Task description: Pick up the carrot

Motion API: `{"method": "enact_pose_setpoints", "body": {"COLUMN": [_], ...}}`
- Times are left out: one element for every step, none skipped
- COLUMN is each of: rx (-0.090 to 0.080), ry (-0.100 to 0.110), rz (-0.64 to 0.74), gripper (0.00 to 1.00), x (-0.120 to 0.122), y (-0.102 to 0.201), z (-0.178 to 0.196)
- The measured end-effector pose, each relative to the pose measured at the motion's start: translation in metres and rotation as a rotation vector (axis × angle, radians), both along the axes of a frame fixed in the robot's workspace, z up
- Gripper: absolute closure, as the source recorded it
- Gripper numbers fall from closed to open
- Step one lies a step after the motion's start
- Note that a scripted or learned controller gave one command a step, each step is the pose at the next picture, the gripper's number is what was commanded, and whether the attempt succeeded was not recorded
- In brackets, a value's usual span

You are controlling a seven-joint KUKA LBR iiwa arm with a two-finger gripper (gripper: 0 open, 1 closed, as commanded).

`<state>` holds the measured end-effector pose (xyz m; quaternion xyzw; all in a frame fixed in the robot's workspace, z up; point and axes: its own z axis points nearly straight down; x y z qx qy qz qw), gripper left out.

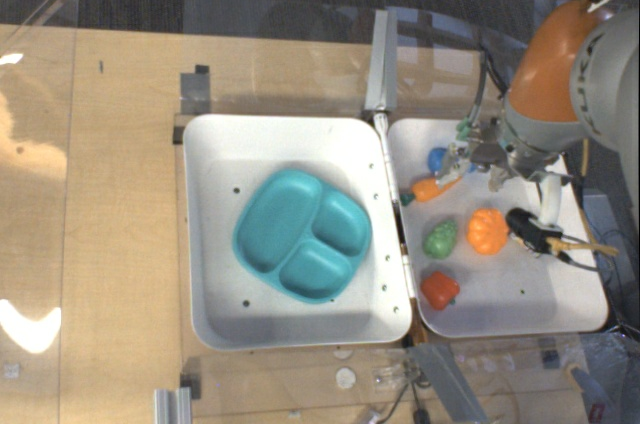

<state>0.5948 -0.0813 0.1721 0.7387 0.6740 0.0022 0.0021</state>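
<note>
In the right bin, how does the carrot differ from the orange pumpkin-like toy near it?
Shape: the carrot is long and thin; the pumpkin is round and ribbed. Colour: the carrot has a green end; the pumpkin shows none. Place: the carrot lies slanted near the left wall of the right bin, one end by the claw; the pumpkin sits nearer the middle. Both are orange.
</note>
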Motion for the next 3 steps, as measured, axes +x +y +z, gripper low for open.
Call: {"method": "enact_pose_setpoints", "body": {"rx": [-0.002,-0.002,-0.002], "ry": [-0.006,-0.011,-0.002], "rz": [0.057,0.065,0.298], "gripper": [0.0,1.0,1.0], "x": [0.043,0.045,0.01], "y": [-0.011,-0.009,0.037], "z": [-0.083,-0.071,0.014]}}
